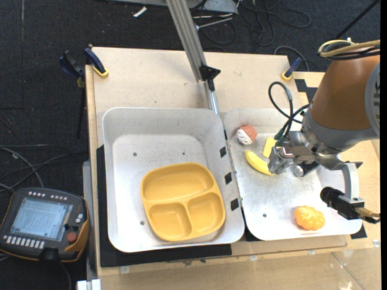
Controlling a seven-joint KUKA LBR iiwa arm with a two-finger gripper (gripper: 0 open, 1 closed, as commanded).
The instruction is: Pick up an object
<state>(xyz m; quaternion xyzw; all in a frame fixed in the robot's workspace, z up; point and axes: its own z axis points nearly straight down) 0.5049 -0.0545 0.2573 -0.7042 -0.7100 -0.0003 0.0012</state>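
A curved yellow banana [258, 163] lies in the right white bin [266, 213], near its left wall. The gripper [276, 164] sits just beside the banana's right end; whether its jaws are apart or together cannot be told. A red-and-white ball [245, 135] rests above, an orange lumpy fruit [309, 217] lower right. A yellow divided plastic tray [182, 201] fills the left bin [121, 132].

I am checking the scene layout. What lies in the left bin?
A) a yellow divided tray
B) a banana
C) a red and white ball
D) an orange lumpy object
A: the yellow divided tray sits in the left bin, while the banana lies in the right bin.
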